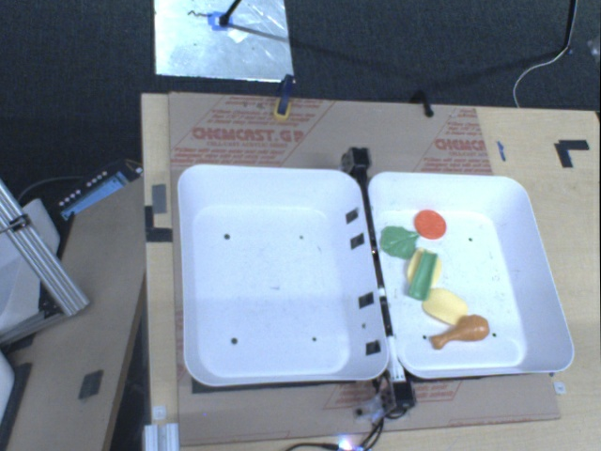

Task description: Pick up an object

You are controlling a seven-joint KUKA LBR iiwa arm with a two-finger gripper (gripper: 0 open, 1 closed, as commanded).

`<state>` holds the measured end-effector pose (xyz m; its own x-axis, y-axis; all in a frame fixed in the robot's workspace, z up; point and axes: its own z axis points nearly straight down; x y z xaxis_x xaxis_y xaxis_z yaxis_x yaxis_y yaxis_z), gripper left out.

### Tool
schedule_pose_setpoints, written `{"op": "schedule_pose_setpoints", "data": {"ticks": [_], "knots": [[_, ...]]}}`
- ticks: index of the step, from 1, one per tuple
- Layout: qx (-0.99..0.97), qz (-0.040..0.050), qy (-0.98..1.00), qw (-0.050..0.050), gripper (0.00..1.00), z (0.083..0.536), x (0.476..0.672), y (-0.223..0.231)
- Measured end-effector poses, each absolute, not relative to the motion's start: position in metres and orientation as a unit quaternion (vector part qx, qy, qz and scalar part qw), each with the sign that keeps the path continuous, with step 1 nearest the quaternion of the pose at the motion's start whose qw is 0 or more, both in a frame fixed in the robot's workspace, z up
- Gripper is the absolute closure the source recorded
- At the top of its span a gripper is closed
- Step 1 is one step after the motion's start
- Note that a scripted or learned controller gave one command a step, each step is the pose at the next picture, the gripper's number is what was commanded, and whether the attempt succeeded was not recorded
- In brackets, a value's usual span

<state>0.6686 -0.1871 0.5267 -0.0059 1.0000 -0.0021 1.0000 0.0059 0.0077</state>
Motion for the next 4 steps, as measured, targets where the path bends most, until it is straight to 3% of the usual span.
{"op": "schedule_pose_setpoints", "data": {"ticks": [1, 2, 3, 4], "knots": [[0.707, 0.001, 0.707, 0.003, 1.0, 0.536, 0.668, -0.206], [0.706, 0.0007, 0.708, 0.002, 0.0, 0.536, 0.669, -0.205], [0.704, 0.0016, 0.71, 0.004, 1.0, 0.548, 0.669, -0.204], [0.704, 0.0013, 0.71, 0.004, 0.0, 0.547, 0.669, -0.204]]}}
